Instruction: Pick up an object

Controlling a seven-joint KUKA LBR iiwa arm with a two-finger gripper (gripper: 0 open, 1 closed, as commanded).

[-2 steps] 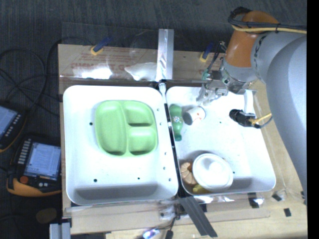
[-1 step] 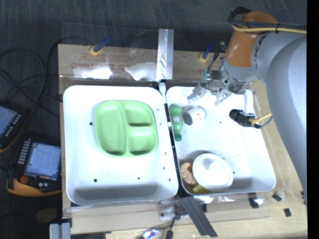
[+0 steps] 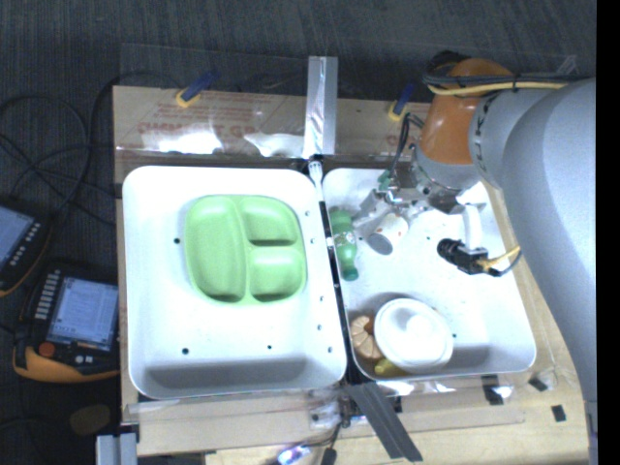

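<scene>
The green bottle (image 3: 344,243) lies lengthwise along the right bin's (image 3: 504,342) left wall.

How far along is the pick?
Done: the tool is down in the right bin, near the green bottle along its left wall. In hand: nothing visibly gripped. Left: grasp and lift. The white bowl and green tray sit untouched.

Grey arm (image 3: 552,172) in from right, wrist bent, tool (image 3: 392,197) low.
</scene>
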